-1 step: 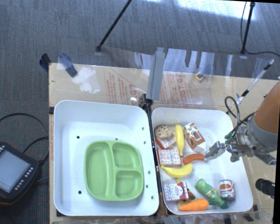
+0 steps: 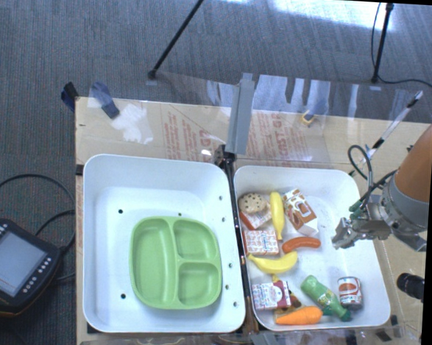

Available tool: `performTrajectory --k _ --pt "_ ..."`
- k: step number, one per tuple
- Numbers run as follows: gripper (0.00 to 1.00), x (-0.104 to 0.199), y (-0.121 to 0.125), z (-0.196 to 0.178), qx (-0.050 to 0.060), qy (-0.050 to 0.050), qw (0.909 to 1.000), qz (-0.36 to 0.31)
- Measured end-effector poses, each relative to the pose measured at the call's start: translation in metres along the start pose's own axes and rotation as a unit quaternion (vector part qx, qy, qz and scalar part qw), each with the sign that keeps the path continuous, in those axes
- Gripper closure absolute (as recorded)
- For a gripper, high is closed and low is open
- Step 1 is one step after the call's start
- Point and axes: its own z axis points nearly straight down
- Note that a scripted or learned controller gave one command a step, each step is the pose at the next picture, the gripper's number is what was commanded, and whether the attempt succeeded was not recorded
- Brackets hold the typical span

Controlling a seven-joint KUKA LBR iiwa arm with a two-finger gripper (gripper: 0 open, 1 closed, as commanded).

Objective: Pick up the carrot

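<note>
- Camera view counts: two white bins, the left bin holding one green plate, the right bin holding toy food.
- One carrot lies flat at the right bin's front edge, long way left to right, tip pointing left.
- One can, one green bottle, two bananas.
- Gripper is above the right side of that bin, well apart from the carrot.

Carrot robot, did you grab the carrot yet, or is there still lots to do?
Not yet. The carrot lies at the near edge of the right bin, next to a green bottle and a small can. The gripper hangs over the bin's right side, well away from the carrot, with nothing seen in it. Left to do: move over the carrot, come down, close on it and lift it.
</note>
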Motion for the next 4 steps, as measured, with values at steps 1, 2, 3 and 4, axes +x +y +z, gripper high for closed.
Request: performTrajectory --k 1,2,3,4 --pt "1.0 -0.045 0.048 -0.071 -0.003 -0.002 0.9972 0.074" --pt "1.0 -0.051 0.079 -0.173 -0.003 -0.002 0.9987 0.051" --pt "0.0 -0.051 0.079 -0.172 -0.003 -0.002 0.9987 0.05" --pt "1.0 -0.048 0.081 -0.181 -0.002 -0.003 0.9989 0.047"
